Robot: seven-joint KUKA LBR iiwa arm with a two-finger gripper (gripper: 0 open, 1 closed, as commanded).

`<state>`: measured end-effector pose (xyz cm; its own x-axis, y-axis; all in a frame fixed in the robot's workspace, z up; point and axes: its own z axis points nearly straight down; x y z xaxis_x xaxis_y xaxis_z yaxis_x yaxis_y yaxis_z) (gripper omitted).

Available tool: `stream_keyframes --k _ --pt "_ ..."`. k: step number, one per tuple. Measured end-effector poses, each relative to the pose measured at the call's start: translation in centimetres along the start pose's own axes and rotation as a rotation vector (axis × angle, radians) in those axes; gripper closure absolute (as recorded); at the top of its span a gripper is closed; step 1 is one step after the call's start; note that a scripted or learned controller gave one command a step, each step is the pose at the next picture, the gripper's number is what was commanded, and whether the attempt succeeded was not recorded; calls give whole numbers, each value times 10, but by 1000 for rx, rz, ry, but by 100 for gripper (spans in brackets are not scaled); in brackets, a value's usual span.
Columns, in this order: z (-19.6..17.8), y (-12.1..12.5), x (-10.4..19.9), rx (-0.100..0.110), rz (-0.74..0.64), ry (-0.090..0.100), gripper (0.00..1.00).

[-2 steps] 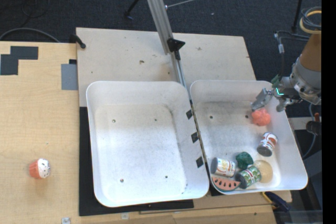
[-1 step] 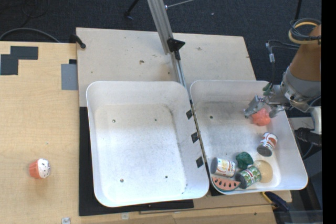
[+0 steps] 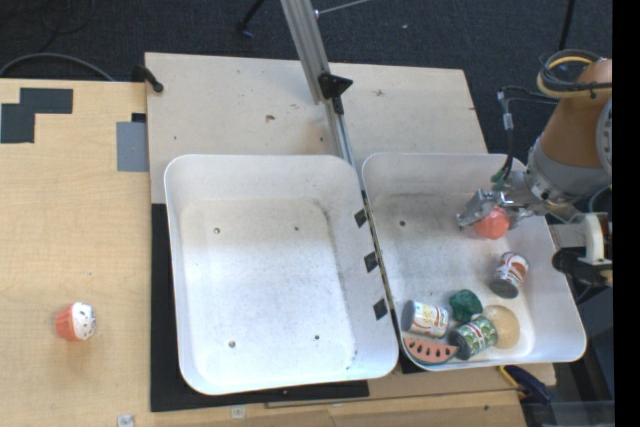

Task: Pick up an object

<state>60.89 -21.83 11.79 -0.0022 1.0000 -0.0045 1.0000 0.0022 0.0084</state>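
The arm reaches in from the right, and its hand (image 3: 487,212) sits low over the upper part of the right bin (image 3: 430,177). A red-orange ball (image 3: 492,225) lies right at the metal fingertips, touching or nearly so; whether the fingers are spread or pinching it cannot be told from this angle. Further down the same bin lie a small can (image 3: 510,273), a green piece (image 3: 465,303), a jar (image 3: 428,317) and a watermelon slice (image 3: 432,351). The left bin (image 3: 260,275) sits beside it on the desk (image 3: 240,105).
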Motion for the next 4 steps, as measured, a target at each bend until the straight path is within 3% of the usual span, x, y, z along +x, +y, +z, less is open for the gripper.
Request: stream_keyframes --k 1,4 --pt "-5 -2 1 9 -1 4 100" --pt "-162 17 4 3 -1 3 100"
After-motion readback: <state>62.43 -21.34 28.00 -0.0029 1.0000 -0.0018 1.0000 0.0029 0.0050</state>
